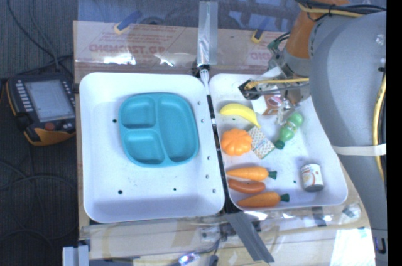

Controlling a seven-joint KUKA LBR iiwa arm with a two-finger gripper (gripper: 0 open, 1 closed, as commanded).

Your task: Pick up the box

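The box (pixel 261 142) is small, with a pale checked pattern. It lies in the right bin (pixel 331 152) between an orange round fruit (pixel 236 141) and a green bottle (pixel 288 129). My gripper (pixel 281 90) hangs over the far part of that bin, up and to the right of the box and apart from it. A dark and yellow part sticks out to its left above the banana (pixel 239 113). A small reddish thing (pixel 272 103) lies partly hidden under the gripper.
The left bin (pixel 94 152) holds a blue divided plate (pixel 157 128). Carrots (pixel 251 174) lie at the near end of the right bin, with a small can (pixel 311 176) to their right. The arm's grey body (pixel 352 83) overhangs the right bin's right side.
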